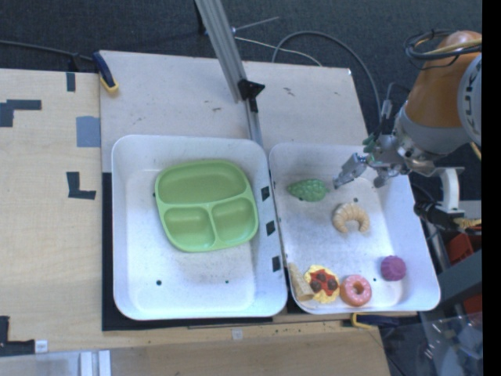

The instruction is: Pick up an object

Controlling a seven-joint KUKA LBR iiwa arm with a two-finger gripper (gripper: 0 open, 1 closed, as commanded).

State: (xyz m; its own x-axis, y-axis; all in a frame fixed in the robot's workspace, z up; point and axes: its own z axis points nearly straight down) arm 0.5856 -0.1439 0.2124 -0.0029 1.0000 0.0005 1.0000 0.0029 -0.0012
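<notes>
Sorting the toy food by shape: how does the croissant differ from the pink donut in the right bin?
The croissant is tan and crescent-shaped, open at the bottom; the donut is pink and a closed ring with a hole. The croissant lies mid-bin, close below the gripper; the donut sits by the near rim, beside the pizza slice. Both lie flat in the right bin, each untouched.

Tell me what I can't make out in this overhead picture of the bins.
- Two-finger metal gripper: small and blurred, its grip unreadable.
- Grey arm with orange band: cut off by the right edge.
- Yellow and red toy food: too small to identify.
- Small purple lumpy toy: kind of food unclear.
</notes>
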